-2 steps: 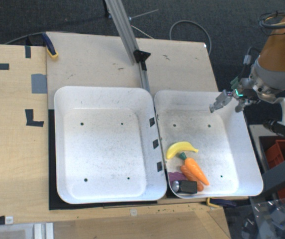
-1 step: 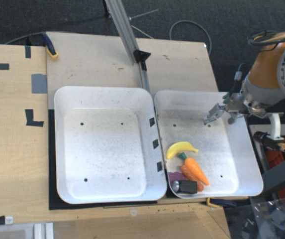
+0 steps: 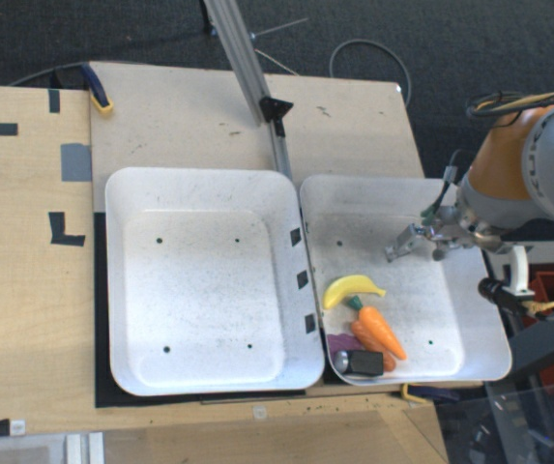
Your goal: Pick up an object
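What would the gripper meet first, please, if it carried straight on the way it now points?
The gripper points toward the picture's left, over the right bin. That way looks free of objects; it would likely meet the bin's bare floor or left wall first. The banana lies off that line, though depth is unclear.

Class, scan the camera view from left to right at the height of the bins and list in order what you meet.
Wooden bench top → left bin → banana → gripper above the right bin → orange band on the arm.
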You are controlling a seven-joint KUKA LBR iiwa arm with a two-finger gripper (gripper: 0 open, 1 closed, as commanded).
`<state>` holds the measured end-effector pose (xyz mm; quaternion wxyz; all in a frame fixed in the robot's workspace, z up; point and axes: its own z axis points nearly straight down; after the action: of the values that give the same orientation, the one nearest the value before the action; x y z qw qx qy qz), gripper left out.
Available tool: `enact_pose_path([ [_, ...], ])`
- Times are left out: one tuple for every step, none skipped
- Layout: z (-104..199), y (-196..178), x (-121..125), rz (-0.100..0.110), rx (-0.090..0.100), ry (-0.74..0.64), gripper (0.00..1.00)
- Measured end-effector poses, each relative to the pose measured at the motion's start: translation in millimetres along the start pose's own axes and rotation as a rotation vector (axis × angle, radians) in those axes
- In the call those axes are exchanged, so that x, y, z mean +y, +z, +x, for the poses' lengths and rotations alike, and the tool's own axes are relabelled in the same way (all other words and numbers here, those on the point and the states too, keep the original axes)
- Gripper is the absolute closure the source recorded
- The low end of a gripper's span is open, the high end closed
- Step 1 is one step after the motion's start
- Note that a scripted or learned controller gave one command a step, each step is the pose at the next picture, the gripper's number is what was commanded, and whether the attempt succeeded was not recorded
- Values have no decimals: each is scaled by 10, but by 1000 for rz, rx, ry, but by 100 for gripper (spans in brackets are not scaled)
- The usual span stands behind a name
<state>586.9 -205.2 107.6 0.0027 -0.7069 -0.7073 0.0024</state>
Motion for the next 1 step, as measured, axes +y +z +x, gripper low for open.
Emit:
enact_pose_path([
  [7, 200, -1, -5, -2, -1, 0],
])
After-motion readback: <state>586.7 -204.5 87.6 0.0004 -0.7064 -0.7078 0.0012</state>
